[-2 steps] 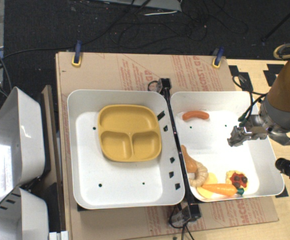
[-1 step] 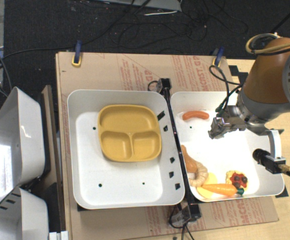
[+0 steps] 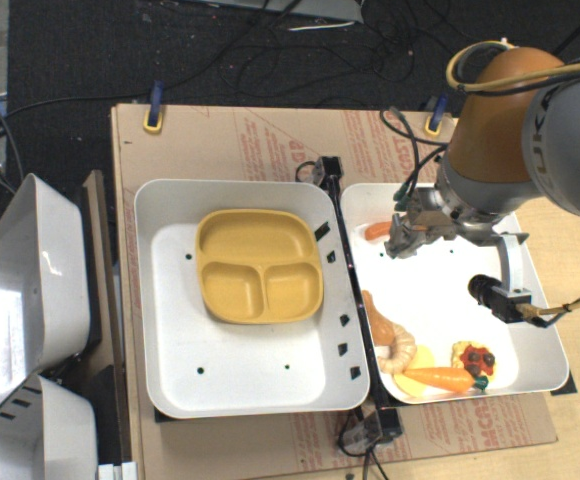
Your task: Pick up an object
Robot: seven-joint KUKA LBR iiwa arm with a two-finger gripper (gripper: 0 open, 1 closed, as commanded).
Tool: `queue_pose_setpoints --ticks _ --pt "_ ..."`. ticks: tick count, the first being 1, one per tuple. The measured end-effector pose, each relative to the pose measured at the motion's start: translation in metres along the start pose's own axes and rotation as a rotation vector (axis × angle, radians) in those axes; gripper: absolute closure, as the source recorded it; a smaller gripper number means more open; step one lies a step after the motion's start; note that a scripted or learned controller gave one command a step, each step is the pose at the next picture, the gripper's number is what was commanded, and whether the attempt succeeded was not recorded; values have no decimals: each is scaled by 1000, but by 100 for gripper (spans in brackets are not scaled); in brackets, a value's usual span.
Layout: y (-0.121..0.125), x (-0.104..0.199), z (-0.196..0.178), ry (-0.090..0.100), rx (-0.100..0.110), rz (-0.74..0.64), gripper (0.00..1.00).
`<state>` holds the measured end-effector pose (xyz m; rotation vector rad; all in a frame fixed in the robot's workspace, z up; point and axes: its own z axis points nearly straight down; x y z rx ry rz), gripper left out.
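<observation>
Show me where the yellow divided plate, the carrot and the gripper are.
yellow divided plate [image 3: 260, 265]: camera view, central ridge.
carrot [image 3: 438, 377]: camera view, middle of body.
gripper [image 3: 403, 245]: camera view, between fingertips.

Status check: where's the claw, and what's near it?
Claw low in right bin, far end. Orange piece beside it, grasp unconfirmed. Carrot and other toy food at near end.
</observation>
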<state>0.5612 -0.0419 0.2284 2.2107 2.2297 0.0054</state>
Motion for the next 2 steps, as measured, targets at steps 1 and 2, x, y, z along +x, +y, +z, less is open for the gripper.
queue_pose_setpoints --ticks 1,2 --pt "21 56 8 -1 1 0 100" --pt "31 106 12 0 2 0 100"
